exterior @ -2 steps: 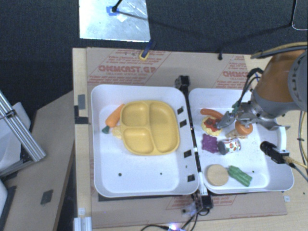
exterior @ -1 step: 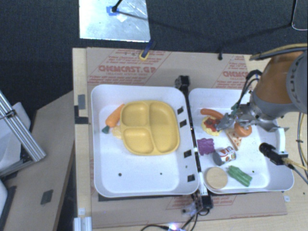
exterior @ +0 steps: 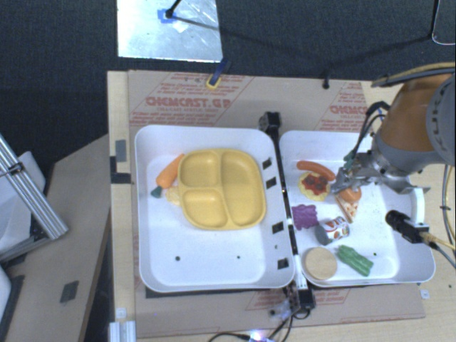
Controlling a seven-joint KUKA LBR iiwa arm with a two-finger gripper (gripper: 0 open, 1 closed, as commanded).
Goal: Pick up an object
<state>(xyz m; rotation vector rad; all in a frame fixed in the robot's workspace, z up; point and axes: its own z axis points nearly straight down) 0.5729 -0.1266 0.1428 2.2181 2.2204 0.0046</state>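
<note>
The grey arm (exterior: 420,130) reaches in over the right bin (exterior: 410,262), its gripper (exterior: 348,184) low among the toys; whether it is apart or together cannot be told. The yellow divided plate (exterior: 217,189) lies well away in the left bin (exterior: 153,255). The pizza slice (exterior: 348,204) touches the gripper just below it. The small round pizza (exterior: 313,185) lies just beside it.

Arm (exterior: 420,120) reaches from right, end effector (exterior: 348,180) lowered.
</note>
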